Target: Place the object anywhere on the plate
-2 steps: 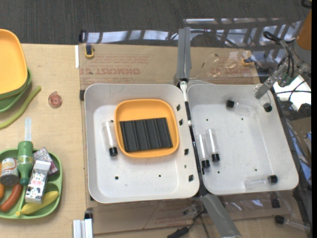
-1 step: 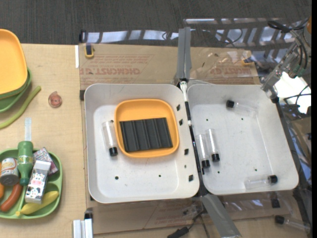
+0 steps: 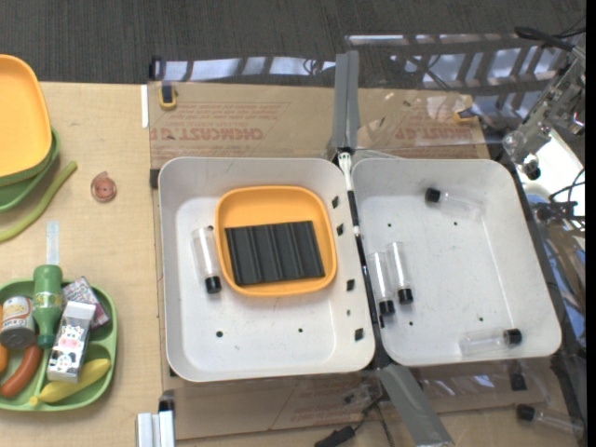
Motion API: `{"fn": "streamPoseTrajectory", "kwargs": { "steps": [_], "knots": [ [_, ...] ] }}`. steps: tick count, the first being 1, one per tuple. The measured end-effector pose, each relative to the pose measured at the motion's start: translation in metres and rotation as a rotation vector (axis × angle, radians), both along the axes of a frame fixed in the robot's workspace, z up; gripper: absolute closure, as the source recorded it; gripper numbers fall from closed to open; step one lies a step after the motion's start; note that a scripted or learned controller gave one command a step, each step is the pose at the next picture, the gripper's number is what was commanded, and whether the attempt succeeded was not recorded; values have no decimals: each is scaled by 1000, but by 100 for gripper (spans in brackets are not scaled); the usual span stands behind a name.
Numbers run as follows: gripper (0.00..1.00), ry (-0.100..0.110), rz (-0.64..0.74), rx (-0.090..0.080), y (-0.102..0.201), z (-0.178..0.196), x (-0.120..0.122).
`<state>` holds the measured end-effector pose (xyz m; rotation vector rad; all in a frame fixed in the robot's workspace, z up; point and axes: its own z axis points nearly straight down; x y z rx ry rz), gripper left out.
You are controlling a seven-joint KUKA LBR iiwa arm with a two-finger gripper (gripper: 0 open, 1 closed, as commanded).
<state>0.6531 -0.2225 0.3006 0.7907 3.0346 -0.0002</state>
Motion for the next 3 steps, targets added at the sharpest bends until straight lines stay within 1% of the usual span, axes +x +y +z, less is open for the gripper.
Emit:
{"fn": "streamPoseTrajectory", "kwargs": {
  "steps": [1, 2, 3],
  "knots": [
    [100, 1, 218, 0, 0, 63, -5],
    [100, 0, 475, -2, 0, 142, 1],
    [100, 0, 833, -2, 1, 142, 2]
  ]
}}
